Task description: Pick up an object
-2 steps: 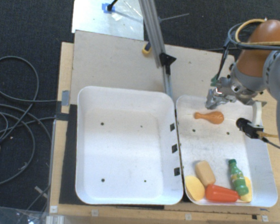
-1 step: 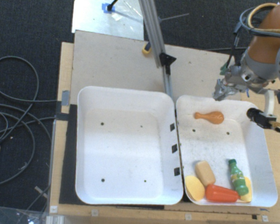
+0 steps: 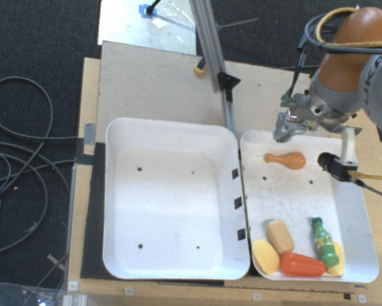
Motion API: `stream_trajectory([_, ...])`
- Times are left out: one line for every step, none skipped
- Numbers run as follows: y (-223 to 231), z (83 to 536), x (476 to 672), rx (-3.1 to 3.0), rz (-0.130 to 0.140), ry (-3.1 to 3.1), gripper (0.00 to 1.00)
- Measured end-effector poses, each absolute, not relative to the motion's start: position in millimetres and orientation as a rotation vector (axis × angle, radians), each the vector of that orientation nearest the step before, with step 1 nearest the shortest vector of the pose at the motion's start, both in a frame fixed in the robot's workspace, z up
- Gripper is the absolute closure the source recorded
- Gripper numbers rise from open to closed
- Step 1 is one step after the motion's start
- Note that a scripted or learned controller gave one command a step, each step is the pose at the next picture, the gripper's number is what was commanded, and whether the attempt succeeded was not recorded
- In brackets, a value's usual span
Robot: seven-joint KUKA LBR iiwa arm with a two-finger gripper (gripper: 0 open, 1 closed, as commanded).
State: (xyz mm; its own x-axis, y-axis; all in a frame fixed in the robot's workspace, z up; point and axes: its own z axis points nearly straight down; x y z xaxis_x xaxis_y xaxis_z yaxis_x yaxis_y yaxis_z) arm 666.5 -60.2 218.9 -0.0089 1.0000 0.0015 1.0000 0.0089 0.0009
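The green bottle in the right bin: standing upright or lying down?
Lying down. The green bottle rests on its side on the floor of the right bin, cap toward the far end, beside the red piece.

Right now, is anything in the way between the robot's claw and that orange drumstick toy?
Nothing visible. The gripper hangs just above the drumstick at the right bin's far end; the other toys lie at its near end.
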Motion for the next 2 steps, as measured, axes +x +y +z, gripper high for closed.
stream_trajectory([-7.5, 211.4, 650.2, -2.208, -0.001, -2.231, 1.00])
stream_trajectory([45.4, 227.5, 632.7, -2.208, -0.004, -2.232, 1.00])
